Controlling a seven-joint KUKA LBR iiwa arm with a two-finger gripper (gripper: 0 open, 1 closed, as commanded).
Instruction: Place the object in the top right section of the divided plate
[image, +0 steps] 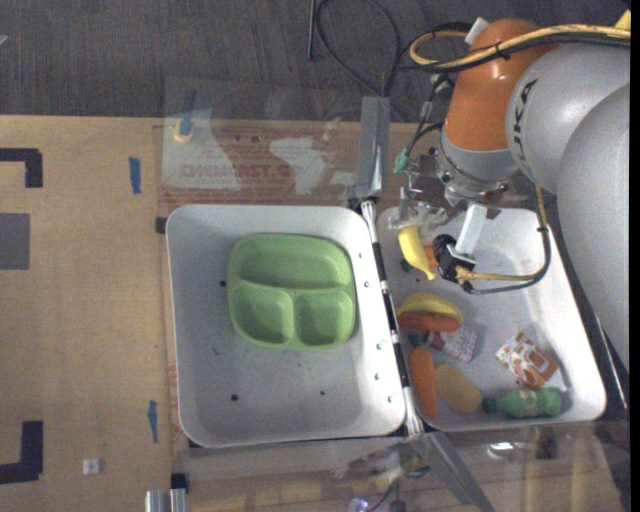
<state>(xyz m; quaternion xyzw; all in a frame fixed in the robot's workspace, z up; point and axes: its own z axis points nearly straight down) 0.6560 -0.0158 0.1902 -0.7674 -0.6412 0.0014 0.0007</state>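
A green divided plate lies in the left bin, with one long section at the far side and two smaller ones at the near side. In the right bin, my gripper hangs low over the far left corner. A yellow banana sits directly under and against the gripper. The wrist hides the banana's top end, so a grasp cannot be made out.
Near the banana lie a yellow and red toy fruit, an orange carrot, a pale yellow piece, a green bottle and two small packets. A metal divider runs between the bins. The arm's cables loop over the right bin.
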